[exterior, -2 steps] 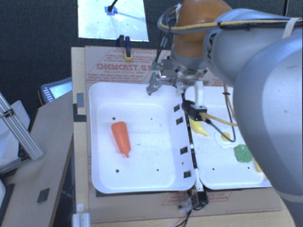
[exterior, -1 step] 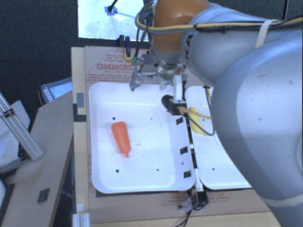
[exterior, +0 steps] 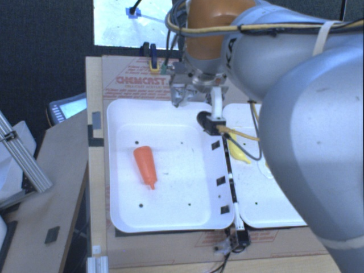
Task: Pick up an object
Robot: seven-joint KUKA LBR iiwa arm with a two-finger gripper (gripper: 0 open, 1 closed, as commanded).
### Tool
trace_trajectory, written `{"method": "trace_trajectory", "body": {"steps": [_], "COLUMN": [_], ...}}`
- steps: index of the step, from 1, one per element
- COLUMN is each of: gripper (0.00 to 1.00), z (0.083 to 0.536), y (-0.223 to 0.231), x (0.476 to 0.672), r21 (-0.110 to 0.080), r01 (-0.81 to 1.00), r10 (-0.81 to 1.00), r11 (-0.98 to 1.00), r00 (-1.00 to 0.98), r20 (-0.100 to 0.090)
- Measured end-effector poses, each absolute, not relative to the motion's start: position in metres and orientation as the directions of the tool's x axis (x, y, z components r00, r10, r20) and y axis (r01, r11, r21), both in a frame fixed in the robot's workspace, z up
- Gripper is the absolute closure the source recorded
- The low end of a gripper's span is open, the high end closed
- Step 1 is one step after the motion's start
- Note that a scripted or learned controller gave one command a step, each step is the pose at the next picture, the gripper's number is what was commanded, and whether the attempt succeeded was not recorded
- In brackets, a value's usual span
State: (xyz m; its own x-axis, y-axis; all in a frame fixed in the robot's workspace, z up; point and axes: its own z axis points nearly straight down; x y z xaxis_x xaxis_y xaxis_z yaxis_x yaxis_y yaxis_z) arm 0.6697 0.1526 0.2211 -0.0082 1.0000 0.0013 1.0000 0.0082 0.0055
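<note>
Carrot (exterior: 145,166) is what we take for the object to pick — an orange cone lying flat near the middle of the left bin (exterior: 122,129), thick end toward the back, thin tip toward the front rim. Our gripper (exterior: 181,94) hangs above that bin's back edge, well apart from the carrot, and we see nothing held in it; whether it is set wide or narrow we cannot tell, since the wrist blocks the view.

We judge 3 ways this could fail. The gripper sits far from the carrot, so a descent from here would meet bare bin floor. The carrot tapers — a squeeze near the thin tip could push it out forward, and a squeeze across the thick end may need a wide opening. It is also round, so a touch on 1 side could roll it away. A yellow thing (exterior: 240,153) lies in the right bin (exterior: 267,209), partly hidden by the arm, and could draw the program there instead.
</note>
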Motion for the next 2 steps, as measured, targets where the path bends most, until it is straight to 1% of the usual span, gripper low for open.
{"method": "trace_trajectory", "body": {"steps": [1,2], "gripper": [0.00,0.00], "z": [0.221,0.235], "y": [0.153,0.232], "x": [0.670,0.668], "r21": [0.005,0.004], "r01": [1.000,1.000], "r10": [1.000,1.000], "r11": [0.010,0.011], "r00": [-0.010,-0.011], "r20": [0.001,0.005]}}
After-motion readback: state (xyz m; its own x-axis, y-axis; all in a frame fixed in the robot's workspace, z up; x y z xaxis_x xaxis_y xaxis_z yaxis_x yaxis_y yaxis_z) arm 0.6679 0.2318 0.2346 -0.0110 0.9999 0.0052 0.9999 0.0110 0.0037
